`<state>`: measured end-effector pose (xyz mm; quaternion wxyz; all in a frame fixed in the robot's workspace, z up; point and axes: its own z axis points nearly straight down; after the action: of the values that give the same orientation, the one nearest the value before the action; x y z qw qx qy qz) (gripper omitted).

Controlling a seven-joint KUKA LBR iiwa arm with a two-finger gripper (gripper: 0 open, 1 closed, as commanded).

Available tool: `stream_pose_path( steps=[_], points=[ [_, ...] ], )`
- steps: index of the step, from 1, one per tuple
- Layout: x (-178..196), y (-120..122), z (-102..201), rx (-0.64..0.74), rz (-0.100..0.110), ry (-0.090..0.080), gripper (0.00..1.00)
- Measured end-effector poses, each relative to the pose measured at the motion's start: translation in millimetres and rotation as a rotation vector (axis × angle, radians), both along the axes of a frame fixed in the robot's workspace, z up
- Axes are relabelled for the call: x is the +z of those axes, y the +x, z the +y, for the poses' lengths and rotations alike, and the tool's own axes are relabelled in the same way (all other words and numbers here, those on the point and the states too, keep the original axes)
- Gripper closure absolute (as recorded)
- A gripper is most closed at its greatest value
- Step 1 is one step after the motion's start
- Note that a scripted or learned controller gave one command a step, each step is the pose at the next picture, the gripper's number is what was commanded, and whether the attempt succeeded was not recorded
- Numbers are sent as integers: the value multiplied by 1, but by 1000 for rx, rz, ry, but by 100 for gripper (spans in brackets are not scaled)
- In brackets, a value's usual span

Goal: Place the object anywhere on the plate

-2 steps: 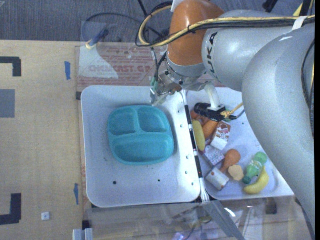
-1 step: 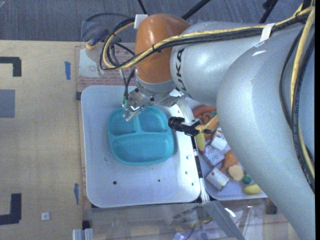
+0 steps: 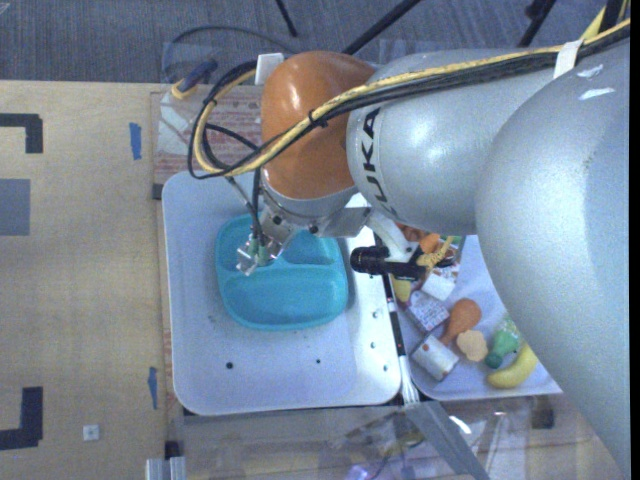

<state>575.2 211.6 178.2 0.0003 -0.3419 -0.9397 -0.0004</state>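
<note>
A teal plate [image 3: 290, 293] with a raised divider lies in the left white bin [image 3: 270, 378], toward its upper middle. My gripper [image 3: 250, 256] hangs over the plate's upper left part, close to or touching its surface. A small greenish bit [image 3: 267, 252] shows at the gripper's tip, and whether it is a held object is too small to tell. The orange band and the grey arm cover the plate's top edge and the bin's back right.
The right bin [image 3: 480, 393] holds several toy foods: a yellow banana [image 3: 512, 370], an orange carrot-like piece [image 3: 461, 317], a green item [image 3: 506, 342], a white can [image 3: 436, 356] and a printed packet [image 3: 428, 312]. A black rod [image 3: 392, 313] runs along the divide between the bins.
</note>
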Motion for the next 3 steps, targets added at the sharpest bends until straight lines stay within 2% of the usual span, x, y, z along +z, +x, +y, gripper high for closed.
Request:
stream_pose_path(
  steps=[1, 2, 3],
  points=[
    [40, -62, 2, 289, 0, 0, 100],
    [40, -62, 2, 289, -1, 0, 0],
    [50, -60, 2, 287, -5, 2, 100]
  ],
)
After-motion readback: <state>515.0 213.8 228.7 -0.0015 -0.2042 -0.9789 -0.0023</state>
